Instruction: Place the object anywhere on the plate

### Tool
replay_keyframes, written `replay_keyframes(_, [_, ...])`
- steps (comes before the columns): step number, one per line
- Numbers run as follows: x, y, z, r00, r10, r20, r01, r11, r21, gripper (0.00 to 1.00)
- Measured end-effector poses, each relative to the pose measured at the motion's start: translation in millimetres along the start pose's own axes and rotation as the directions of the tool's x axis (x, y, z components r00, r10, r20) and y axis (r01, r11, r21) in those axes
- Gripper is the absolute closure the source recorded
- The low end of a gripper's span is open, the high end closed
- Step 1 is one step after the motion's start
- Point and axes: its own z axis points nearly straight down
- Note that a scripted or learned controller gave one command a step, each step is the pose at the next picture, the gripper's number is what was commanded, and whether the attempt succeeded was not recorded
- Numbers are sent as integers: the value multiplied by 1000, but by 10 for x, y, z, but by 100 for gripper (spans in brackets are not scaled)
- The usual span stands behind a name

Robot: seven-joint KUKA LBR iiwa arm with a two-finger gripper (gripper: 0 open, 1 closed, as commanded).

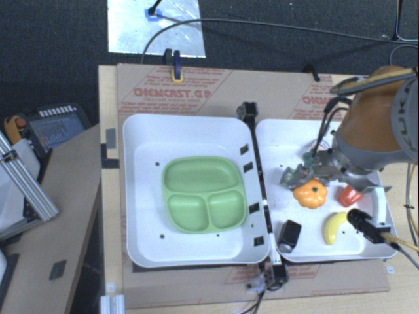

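While the gripper (298, 175) is hovering over the right bin (275, 142), I cannot tell its state; the orange pumpkin (310, 195) is lying just at its five o'clock, the banana (334, 227) nearer; it risks nudging them aside; the green plate (200, 193) is waiting at nine o'clock in the left bin (141, 175), cardboard (216, 87) and dark carpet (52, 38) lying beyond.

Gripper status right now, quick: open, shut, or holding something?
Gripper: cannot be told. It sits low in the right bin, just above the orange pumpkin, with nothing visibly between its fingers.
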Motion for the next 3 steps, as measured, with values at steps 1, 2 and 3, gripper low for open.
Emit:
replay_keyframes(1, [581, 127, -122, 1000, -1, 0, 1, 1000, 0, 100])
replay_keyframes(2, [1020, 164, -114, 1000, 1, 1, -1, 1000, 0, 100])
replay_keyframes(3, [1600, 193, -260, 1000, -1, 0, 1, 1000, 0, 100])
